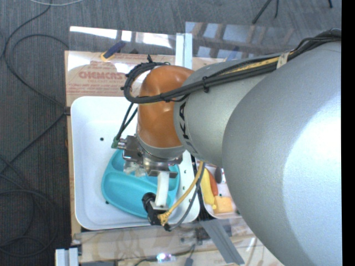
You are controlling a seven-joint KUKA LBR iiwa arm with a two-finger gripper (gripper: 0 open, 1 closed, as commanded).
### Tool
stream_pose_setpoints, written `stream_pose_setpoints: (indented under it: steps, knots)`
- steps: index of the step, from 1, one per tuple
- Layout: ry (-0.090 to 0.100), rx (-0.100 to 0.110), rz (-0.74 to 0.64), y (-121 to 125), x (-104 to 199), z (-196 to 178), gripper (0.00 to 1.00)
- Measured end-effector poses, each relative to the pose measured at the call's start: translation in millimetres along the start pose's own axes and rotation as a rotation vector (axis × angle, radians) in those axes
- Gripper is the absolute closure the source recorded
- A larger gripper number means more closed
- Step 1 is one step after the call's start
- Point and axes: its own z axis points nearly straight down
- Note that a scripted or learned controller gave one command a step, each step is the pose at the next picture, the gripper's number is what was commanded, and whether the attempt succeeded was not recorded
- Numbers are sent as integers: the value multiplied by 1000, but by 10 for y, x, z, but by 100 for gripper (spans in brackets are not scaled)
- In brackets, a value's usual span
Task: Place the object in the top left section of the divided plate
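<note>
A turquoise divided plate (pixel 126 188) lies in the lower part of the left white bin (pixel 94 143). The grey arm with its orange band reaches in from the right and hangs right over the plate. Its wrist and gripper (pixel 147 169) cover the plate's upper right part. The arm's own body hides the gripper's tip and whatever lies under it. A white piece (pixel 162 188) and a black connector (pixel 150 203) hang off the wrist above the plate's right edge.
The right bin (pixel 217 204) peeks out below the arm, with a yellow block (pixel 224 205) and an orange-yellow long object (pixel 207 186) in it. A printed cardboard sheet (pixel 100 75) lies behind the left bin. Cables run along the arm.
</note>
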Motion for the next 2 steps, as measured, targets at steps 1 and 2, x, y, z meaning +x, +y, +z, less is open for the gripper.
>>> stream_pose_setpoints:
  steps: [1,2]
  knots:
    - [0,-1,0,2,2,-3,0]
    - [-2,5,-3,-9,10,-72,100]
